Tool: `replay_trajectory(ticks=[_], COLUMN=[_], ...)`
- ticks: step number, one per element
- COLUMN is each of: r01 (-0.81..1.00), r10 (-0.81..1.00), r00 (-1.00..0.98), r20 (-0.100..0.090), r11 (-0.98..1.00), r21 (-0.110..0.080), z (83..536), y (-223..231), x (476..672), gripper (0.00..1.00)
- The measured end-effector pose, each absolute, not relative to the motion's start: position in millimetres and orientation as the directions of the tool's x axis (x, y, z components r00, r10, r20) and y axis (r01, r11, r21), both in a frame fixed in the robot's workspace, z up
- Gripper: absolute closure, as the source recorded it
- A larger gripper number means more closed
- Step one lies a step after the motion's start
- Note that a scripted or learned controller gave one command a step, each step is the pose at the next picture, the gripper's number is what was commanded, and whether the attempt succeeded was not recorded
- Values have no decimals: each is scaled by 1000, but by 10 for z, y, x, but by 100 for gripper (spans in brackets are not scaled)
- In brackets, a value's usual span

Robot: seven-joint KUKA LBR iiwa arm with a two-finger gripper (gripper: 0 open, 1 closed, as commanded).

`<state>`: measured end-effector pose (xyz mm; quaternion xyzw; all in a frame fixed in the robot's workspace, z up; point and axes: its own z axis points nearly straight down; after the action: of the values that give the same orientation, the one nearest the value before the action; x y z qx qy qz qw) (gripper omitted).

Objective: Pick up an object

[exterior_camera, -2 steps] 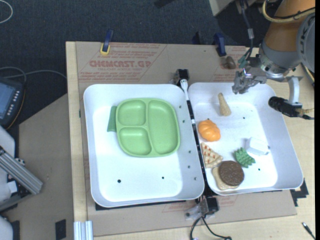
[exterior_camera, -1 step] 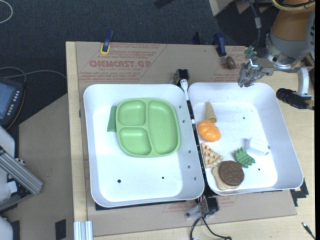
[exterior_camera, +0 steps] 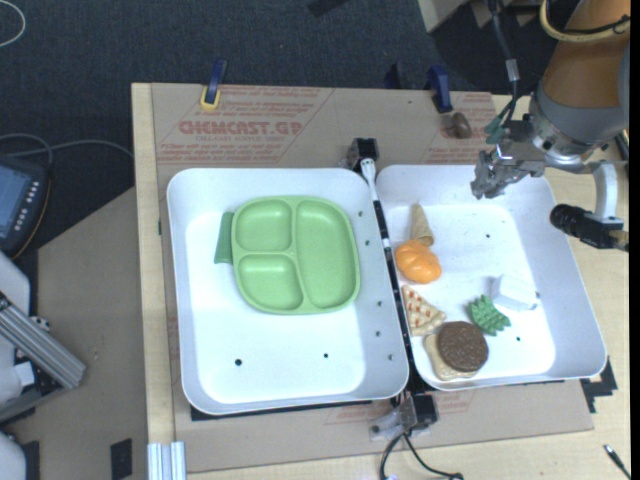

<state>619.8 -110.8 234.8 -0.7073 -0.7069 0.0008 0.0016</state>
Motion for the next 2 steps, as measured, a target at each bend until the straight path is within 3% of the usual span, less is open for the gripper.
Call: replay_trajectory(ticks=[1,2], r01=[1000,1000], r10=[1000,1000], r00=[0,1], r20=[2,1], r11=[0,-1], r21=[-5,-4], z=[2372,2334], y=[-881,-823], x=[5728,5529], gripper=[100,100])
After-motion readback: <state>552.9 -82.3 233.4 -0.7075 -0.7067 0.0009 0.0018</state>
